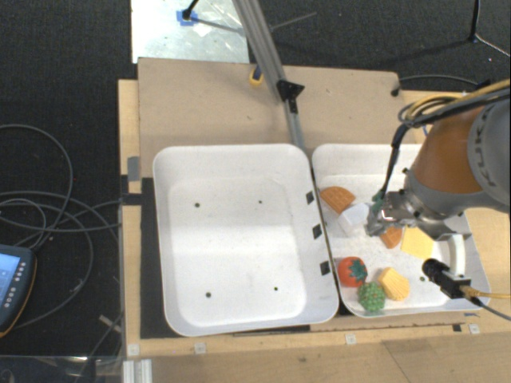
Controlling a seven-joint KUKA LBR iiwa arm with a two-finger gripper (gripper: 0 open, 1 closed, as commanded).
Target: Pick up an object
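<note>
Foremost in the right bin (335, 162) lie a green toy (371, 296) and tomato (352, 270); gripper (382, 219) sits low beside an orange piece (391, 237), grip state indiscernible, probably positioned for picking.

A brown bench top (207, 102) stands on dark carpeted floor (56, 62), where black cables (40, 214) loop at left. A grey pole (259, 34) slants overhead, and a bright reflective patch (192, 18) lies beyond the bench.
</note>
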